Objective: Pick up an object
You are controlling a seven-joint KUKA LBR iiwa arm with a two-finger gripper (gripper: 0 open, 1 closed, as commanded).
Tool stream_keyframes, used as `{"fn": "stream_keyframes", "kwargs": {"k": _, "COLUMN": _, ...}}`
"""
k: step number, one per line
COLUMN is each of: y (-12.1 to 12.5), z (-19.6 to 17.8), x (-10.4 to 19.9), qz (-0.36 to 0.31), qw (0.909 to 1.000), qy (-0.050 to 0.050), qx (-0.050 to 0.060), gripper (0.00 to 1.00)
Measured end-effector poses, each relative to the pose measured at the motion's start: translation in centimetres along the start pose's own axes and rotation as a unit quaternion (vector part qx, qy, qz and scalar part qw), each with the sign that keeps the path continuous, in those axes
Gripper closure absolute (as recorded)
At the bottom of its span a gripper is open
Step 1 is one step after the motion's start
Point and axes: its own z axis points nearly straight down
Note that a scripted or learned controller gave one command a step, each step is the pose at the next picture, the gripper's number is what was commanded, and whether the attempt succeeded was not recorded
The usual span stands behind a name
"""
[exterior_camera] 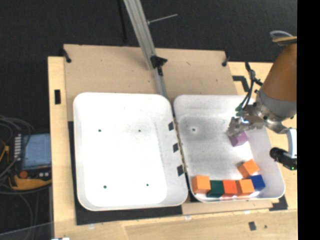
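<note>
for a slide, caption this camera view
Pincer over right bin at a purple block; more blocks along its near edge.

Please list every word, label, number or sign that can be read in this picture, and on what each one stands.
None can be read.
The small blue box-shaped device left of the bench: nothing legible.
The coloured square blocks in the right shallow white bin: plain faces, no marks.

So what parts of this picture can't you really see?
- Gripper: too small and blurred in the camera view to tell how it meets the purple block.
- Row of blocks by the right bin's near wall: the rim hides their bottoms.
- Arm: cut off by the view's right edge.
- Blue box beside the bench: too blurry to identify.
</note>
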Motion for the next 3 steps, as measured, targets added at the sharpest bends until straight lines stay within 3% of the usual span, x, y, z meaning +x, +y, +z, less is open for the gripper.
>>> {"fn": "stream_keyframes", "kwargs": {"k": 3, "y": -2.4, "z": 0.5, "x": 15.9, "qz": 0.0, "qw": 1.0, "qy": 0.001, "qx": 0.001, "gripper": 1.0}}
